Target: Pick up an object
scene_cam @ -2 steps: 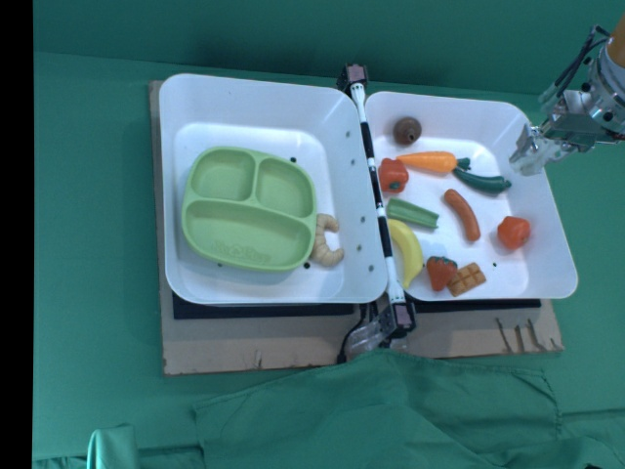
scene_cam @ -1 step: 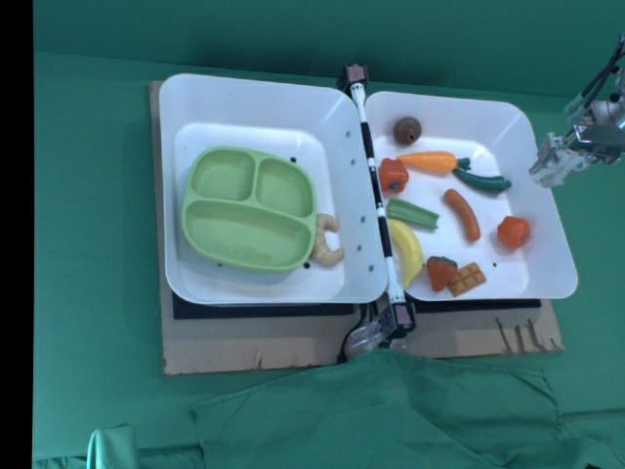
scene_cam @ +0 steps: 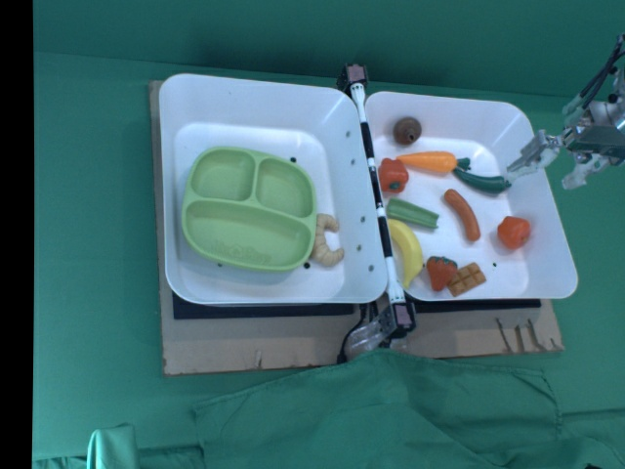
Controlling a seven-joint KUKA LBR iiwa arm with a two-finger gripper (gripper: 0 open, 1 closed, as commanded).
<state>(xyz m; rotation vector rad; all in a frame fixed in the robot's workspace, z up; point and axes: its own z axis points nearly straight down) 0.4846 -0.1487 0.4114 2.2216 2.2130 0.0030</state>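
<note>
The jaws (scene_cam: 555, 161) stand open with nothing between them, one finger (scene_cam: 530, 153) over the right bin's (scene_cam: 547, 262) far right rim, the other (scene_cam: 578, 174) just outside it. Nearest lies a dark green cucumber (scene_cam: 481, 180), its tip just left of the inner finger. Beyond it, in the same bin: a carrot (scene_cam: 427, 161), a brown ball (scene_cam: 407, 130), a red pepper (scene_cam: 393, 175), a sausage (scene_cam: 462, 214), a tomato (scene_cam: 514, 232), a green pod (scene_cam: 412, 213), a banana (scene_cam: 406, 250), a strawberry (scene_cam: 440, 272) and a waffle (scene_cam: 467, 278). The left bin (scene_cam: 195, 96) holds a green divided plate (scene_cam: 250, 207) with a croissant (scene_cam: 327, 241) beside it.
</note>
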